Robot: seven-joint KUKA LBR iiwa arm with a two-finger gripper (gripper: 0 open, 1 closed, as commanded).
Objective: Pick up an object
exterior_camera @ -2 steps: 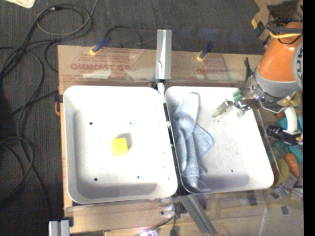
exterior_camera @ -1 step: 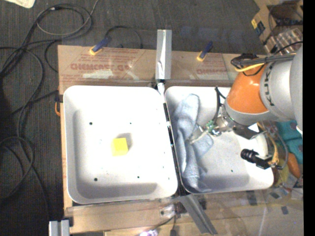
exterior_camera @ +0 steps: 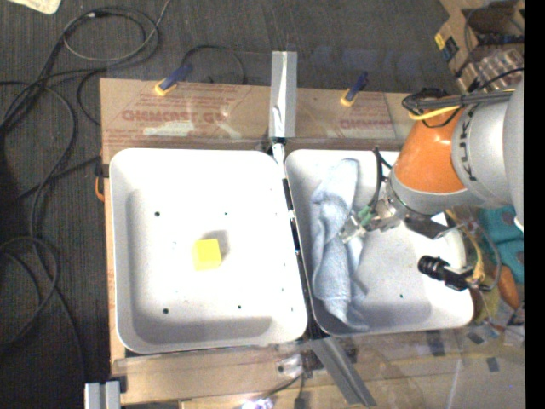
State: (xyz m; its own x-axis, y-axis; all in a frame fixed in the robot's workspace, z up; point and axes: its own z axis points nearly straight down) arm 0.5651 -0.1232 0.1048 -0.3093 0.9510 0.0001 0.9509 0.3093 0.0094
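Note:
A small yellow block [exterior_camera: 207, 254] lies near the middle of the left bin [exterior_camera: 136, 186]. A pale blue cloth [exterior_camera: 335, 254] lies crumpled along the left side of the right bin [exterior_camera: 409, 309], running from its far wall to its near wall. My gripper [exterior_camera: 356, 226] reaches in from the right and sits low at the cloth's right edge, about halfway along it. The grey arm with its orange band [exterior_camera: 430, 164] hangs over the bin's far right part and hides the floor beneath it.
A black cylindrical part [exterior_camera: 436, 268] juts over the right bin's right side. A metal post [exterior_camera: 283, 100] stands behind the divide between the bins. Cardboard [exterior_camera: 187, 113] with clamps lies behind them, and cables trail on the dark floor at left.

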